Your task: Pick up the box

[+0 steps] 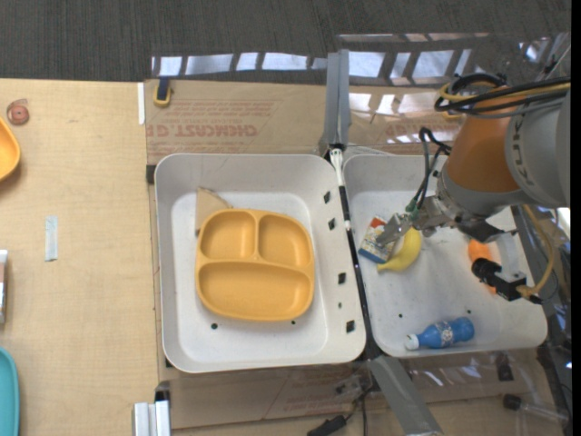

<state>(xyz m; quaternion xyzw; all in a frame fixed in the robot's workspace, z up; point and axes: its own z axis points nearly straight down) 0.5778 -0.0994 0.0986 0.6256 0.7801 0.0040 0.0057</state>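
Note:
A small box [373,242] with white, blue and orange print lies in the right bin [508,334], near its left wall. A yellow banana [405,251] rests right beside the box, on its right. My gripper [396,231] reaches in from the right and hangs low over the spot where box and banana meet, at the box's upper right corner. The grey wrist and its orange band [481,157] stand above the bin's back right part.
A blue bottle [443,333] lies near the right bin's front wall, and an orange object [487,273] sits at its right side. In the left bin [172,334], a yellow divided plate [255,265] partly covers a brown cardboard piece [210,204].

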